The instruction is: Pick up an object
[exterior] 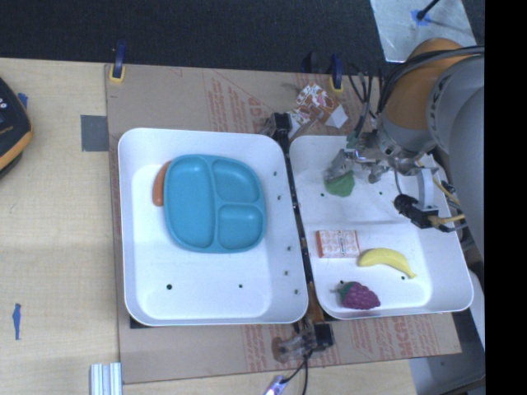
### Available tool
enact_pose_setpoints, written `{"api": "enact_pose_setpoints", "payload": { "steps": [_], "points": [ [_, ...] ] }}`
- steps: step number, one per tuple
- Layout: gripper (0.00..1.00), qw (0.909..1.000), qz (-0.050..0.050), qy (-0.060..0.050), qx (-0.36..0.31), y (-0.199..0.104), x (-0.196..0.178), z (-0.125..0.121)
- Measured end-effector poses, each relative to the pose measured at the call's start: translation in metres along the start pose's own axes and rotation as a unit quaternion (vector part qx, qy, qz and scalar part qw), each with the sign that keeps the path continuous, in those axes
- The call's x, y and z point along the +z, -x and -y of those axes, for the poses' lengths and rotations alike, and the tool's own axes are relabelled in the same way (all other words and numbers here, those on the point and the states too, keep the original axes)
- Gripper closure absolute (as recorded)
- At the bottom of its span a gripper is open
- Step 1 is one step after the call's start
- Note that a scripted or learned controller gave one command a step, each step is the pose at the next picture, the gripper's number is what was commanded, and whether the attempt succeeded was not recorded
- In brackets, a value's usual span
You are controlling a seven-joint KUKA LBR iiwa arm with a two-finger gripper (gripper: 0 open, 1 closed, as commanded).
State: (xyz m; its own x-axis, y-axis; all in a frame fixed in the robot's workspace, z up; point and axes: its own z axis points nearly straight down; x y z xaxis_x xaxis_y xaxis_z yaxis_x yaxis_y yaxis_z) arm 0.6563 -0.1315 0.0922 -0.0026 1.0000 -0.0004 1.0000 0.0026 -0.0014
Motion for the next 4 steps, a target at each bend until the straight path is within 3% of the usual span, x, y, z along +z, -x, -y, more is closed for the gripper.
{"api": "enact_pose_setpoints", "payload": {
  "steps": [1,2,3,4],
  "points": [
    [1.00,1.0000,0.000,0.000,-0.002,0.000,-0.011,0.000],
    [0.00,1.0000,0.000,-0.001,-0.002,0.000,-0.011,0.000],
    [1.00,1.0000,0.001,-0.001,-0.003,0.001,-0.021,-0.001],
    [0.00,1.0000,0.001,-0.001,-0.003,0.001,-0.021,-0.001]
  ]
}}
